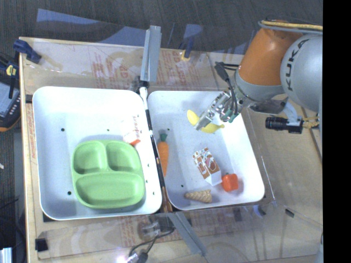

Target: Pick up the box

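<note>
A pale wooden bench point(82, 70), printed with faded red marks, carries two shallow, glossy white plastic bins with rounded corners. The left bin point(49, 119) holds a smooth green tray point(108, 174) moulded into three compartments. The grey arm point(285, 64), with its orange band, reaches over the right bin point(247, 147); its gripper point(219, 111) hangs at a yellow, rounded piece point(200, 122), and whether the jaws grip it I cannot tell. The box point(207, 166), a small carton printed in red and white, lies flat near the bin's middle, beside a red block point(230, 182), a ridged tan cone point(198, 196) and an orange carrot point(163, 155).
</note>
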{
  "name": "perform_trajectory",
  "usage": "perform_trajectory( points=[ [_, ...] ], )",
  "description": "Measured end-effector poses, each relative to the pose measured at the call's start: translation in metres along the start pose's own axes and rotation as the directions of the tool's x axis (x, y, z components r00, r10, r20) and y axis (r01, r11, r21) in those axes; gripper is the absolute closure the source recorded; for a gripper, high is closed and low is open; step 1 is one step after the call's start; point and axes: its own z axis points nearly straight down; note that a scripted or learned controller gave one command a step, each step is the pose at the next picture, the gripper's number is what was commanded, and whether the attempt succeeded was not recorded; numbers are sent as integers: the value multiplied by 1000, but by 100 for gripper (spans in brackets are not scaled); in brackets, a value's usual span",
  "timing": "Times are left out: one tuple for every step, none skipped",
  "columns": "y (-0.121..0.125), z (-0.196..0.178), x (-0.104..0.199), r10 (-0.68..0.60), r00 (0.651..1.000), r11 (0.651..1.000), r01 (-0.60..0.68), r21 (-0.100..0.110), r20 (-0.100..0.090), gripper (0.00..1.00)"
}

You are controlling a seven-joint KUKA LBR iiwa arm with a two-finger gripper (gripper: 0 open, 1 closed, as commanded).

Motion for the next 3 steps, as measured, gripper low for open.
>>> perform_trajectory(
  points=[
    [-47, -109, 82, -133, 991, 991, 133, 0, 2, 100],
    [-47, -109, 82, -132, 991, 991, 132, 0, 3, 0],
    [-35, -28, 48, -197, 980, 980, 197, 1, -3, 0]
  ],
)
